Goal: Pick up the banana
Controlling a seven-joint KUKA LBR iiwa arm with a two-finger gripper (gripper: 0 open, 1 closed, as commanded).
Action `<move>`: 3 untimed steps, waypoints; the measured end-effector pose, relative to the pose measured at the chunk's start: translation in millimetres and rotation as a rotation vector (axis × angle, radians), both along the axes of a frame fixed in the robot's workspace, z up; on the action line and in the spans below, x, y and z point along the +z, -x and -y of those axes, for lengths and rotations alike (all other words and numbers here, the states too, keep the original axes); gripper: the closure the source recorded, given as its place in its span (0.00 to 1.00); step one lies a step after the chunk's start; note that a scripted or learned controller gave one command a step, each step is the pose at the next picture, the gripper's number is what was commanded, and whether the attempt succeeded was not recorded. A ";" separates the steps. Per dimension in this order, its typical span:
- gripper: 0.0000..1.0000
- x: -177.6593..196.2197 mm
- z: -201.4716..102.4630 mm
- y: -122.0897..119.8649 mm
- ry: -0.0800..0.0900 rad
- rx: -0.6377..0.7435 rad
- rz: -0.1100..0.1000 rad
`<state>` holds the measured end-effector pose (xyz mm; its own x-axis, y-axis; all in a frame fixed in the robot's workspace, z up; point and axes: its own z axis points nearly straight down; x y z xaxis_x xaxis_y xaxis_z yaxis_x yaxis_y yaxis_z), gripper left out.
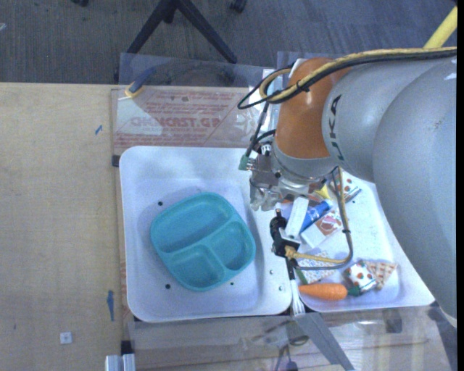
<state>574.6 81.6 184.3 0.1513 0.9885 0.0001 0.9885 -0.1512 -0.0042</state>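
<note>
Table front: pale wood table [58, 217], bare on the left, a few small blue marks on it.
Right bin, near edge: orange carrot [323, 291] lies crosswise by the front rim of the right bin [406, 286]; a toy pizza slice [371, 274] sits just beside its tip.
Right bin, middle: small printed packets [319, 217] in a loose heap, partly under the arm.
Banana: cannot place it; the arm covers much of this bin.
Left bin: white left bin [138, 290] holds a teal divided plate [203, 240], flat, near centre.
Hand: hand [275, 199] hangs low over the seam between the bins; clenched or released, cannot tell.
Behind bins: clear sheet [181, 123] with red lettering, flat on the table.
Room: dark grey floor [72, 36]; black stand legs [181, 22] at the far edge.
</note>
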 end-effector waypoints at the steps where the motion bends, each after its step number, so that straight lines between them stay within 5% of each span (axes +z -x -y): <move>1: 1.00 -19.7 -77.1 23.0 0.001 -0.005 0.000; 2: 1.00 165.4 -2.6 30.5 0.001 0.199 0.005; 3: 0.00 165.4 -3.4 30.7 0.001 0.200 0.005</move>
<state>543.9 85.1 349.7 -0.0483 0.9988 -0.0008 0.9988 0.0483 0.0007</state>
